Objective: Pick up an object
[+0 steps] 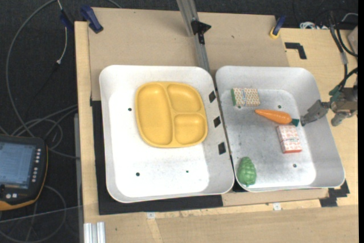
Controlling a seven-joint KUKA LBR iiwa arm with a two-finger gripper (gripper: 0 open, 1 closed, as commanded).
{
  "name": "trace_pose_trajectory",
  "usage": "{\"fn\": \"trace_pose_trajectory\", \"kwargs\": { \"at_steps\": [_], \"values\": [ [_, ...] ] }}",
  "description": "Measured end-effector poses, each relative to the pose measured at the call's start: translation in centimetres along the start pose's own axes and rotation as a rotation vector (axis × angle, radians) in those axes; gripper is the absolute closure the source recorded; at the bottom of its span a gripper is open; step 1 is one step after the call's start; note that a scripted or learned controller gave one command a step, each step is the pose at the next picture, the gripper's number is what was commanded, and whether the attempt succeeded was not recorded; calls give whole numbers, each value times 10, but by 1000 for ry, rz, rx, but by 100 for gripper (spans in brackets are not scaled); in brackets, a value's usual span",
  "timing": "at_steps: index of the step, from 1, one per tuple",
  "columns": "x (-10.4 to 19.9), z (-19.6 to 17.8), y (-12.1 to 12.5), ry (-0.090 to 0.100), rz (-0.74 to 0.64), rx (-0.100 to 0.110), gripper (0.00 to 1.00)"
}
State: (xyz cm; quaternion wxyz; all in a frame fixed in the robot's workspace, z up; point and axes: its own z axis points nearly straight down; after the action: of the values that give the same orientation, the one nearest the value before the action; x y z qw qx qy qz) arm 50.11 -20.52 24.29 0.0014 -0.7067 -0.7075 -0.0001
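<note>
Looking at the right bin (318,91), you find the gripper (330,110) at its far right rim, but you cannot tell how it is set or whether it has anything. Just to its left lies the carrot (274,116), green end nearest it. The small red-and-white box (290,139) sits near, below-left; the patterned box (246,97) and green object (247,171) lie farther left.

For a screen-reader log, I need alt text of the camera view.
The gripper sits at the right bin's right edge beside a toy carrot, a patterned block, a red-and-white box and a green toy. The left bin holds a yellow divided plate.
</note>
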Motion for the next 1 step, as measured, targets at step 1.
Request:
{"fn": "trace_pose_trajectory", "kwargs": {
  "at_steps": [1],
  "values": [
    [0,0,0,0,0,0,0]
  ]
}}
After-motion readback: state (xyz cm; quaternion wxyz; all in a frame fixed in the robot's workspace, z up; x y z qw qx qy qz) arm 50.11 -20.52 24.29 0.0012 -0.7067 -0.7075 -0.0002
